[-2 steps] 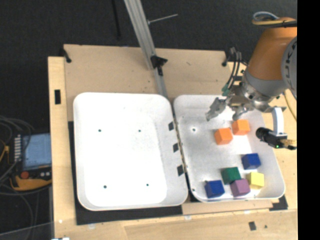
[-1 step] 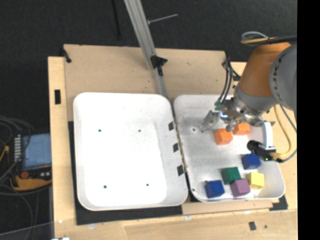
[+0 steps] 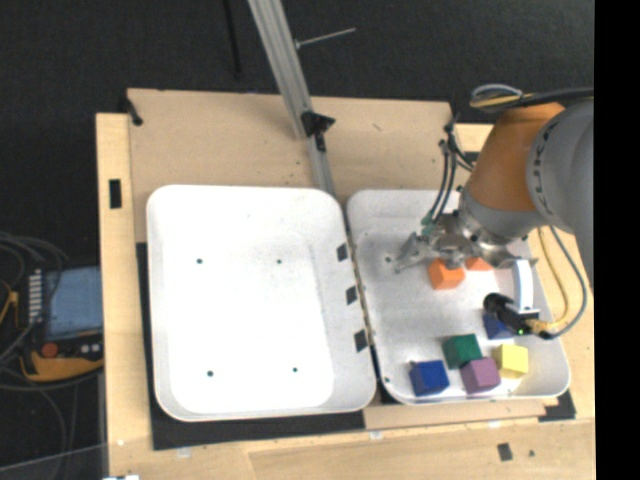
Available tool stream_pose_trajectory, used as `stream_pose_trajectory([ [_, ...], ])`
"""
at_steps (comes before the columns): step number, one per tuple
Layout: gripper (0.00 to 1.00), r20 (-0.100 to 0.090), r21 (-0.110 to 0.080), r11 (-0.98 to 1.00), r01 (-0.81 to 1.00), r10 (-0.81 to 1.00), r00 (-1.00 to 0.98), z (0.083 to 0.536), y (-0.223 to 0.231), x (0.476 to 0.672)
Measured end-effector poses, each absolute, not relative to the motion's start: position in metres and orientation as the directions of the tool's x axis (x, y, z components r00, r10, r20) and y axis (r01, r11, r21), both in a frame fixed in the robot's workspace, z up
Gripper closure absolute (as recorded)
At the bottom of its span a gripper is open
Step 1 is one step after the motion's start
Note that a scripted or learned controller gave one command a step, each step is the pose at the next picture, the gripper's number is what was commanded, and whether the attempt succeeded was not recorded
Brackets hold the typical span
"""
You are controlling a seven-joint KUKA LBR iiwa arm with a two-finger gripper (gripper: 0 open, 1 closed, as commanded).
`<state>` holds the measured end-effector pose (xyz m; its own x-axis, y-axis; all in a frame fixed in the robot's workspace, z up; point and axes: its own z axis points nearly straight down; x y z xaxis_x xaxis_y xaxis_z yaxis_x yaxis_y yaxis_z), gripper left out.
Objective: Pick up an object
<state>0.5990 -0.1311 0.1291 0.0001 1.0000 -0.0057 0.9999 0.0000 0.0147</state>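
Left bin: nothing in it for me to grab, so all the work is in the right bin. Gripper sits low over the far-middle of that bin, arm coming in from the right. Orange block lies just on its near side, close enough that I read it as the target, but I see nothing held. The wrist blocks my view, so I can't tell how far the gripper is open. Further right and nearer, the blue block, green block, purple block and yellow block are bunched in the near-right corner, some touching. Risks as I judge them: the orange block looks offset from the gripper centre, so a close here could clip one edge and shove it away, or close on air. If it gets pushed nearer, it joins the cluster and a clean pick gets harder. The slanted camera also makes height hard to read, so I can't rule out scraping the bin floor.
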Motion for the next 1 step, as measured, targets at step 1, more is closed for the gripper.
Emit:
stream_pose_trajectory([
  [1,1.0,-0.006,0.02,-0.009,1.0,1.0,0.009,0.1393,-0.1324,0.6],
])
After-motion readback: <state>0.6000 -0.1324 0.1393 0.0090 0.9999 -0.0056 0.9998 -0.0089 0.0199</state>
